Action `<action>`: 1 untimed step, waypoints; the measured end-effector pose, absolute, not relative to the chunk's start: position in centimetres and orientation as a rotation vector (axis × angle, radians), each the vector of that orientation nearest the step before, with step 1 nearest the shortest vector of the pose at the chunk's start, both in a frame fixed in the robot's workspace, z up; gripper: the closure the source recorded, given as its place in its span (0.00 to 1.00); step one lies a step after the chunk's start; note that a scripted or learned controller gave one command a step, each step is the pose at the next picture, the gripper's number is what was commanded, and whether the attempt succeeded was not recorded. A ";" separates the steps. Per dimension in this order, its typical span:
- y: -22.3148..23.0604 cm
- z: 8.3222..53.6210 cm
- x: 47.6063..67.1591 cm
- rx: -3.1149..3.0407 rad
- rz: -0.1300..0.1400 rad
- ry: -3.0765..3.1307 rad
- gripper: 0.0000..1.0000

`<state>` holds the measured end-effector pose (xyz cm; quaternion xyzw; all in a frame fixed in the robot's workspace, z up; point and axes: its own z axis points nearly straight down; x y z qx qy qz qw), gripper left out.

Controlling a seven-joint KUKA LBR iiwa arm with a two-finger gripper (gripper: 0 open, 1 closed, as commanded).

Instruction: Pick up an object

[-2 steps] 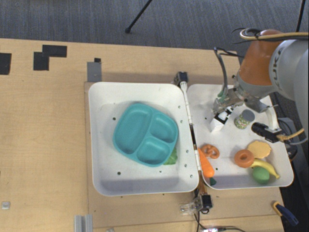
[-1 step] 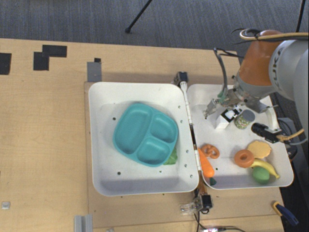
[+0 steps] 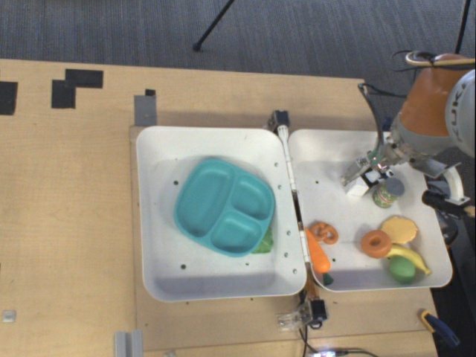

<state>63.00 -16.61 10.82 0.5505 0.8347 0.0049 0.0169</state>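
Your arm reaches in over the right bin, its wrist bent down toward the bin's far right part. The tool hangs low beside a small green-topped can; you cannot tell how far open it is or whether it grips anything. Near the can lie a doughnut, a banana and a carrot.

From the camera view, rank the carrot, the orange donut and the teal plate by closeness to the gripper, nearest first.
Measured from the gripper in the right bin:
1. Orange donut, right bin, below the gripper.
2. Carrot, against the right bin's left wall.
3. Teal plate, in the left bin.
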 end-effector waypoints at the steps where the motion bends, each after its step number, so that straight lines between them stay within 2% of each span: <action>1: -14.5 9.4 62.3 1.490 0.003 2.757 0.00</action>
